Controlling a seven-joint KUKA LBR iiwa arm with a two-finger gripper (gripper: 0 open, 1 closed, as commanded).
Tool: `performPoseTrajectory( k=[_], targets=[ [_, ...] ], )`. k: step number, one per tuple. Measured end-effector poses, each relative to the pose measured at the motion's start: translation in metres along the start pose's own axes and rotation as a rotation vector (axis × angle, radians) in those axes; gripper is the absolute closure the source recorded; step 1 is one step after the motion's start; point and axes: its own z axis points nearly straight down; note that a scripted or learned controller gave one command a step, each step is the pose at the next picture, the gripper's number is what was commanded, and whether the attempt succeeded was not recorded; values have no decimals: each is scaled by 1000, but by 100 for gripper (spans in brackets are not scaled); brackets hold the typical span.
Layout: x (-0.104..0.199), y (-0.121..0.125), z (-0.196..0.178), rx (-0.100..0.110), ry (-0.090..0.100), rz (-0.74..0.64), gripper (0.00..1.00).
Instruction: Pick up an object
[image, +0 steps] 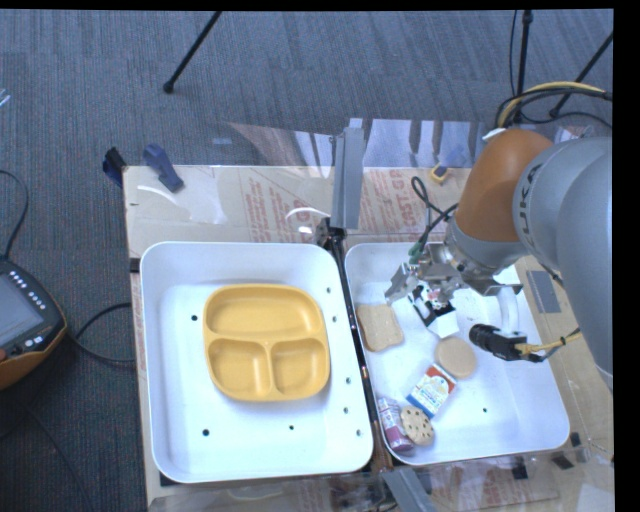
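My gripper (418, 298) hangs low over the upper left part of the right bin (520, 420), with its fingers spread open and nothing between them. Just below it and to the left lies a tan bread-slice shape (380, 326). A round tan disc (456, 356) sits to the lower right of the gripper. Further toward the front lie a small red, white and blue carton (431, 390), a speckled cookie (419, 428) and a small pink-purple can (391, 418).
The left bin (170, 300) holds a yellow three-compartment plate (267, 340). A raised divider (348, 300) runs between the two bins. The grey arm with its orange band (500, 190) looms over the right bin's back right corner.
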Motion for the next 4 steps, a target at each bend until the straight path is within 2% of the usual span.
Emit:
performPoseTrajectory(
  k=[1, 2, 3, 4],
  targets=[
    [-16, -14, 16, -15, 2, -10, 0],
    [-20, -12, 2, -23, -5, -6, 100],
    [16, -97, 33, 29, 7, -3, 100],
    [12, -140, 31, 26, 7, -3, 100]
  ],
)
